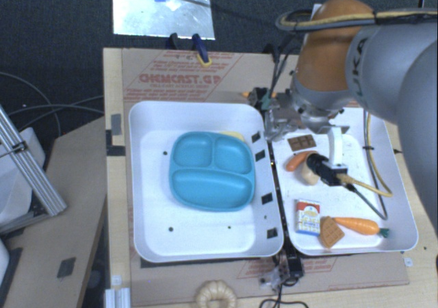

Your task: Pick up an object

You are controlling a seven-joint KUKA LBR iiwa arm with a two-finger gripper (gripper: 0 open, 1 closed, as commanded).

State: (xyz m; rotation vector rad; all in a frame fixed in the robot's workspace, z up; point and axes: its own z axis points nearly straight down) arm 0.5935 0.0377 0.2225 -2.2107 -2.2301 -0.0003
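Red print reading "CHEMCAST GP" stands on the brown board [179, 75] behind the bins

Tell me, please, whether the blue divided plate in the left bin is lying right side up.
Right side up: the blue divided plate lies flat in the left bin, its three compartments facing upward.

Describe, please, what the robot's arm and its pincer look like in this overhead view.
The arm is a thick, rounded grey tube with dark lettering printed on its side, ending in a bulbous orange band above the wrist. A yellow-and-black cable loops across its top. Below the orange part sits a grey metal wrist, and the pincer beneath looks small, grey and boxy; its details are too blurred to make out.
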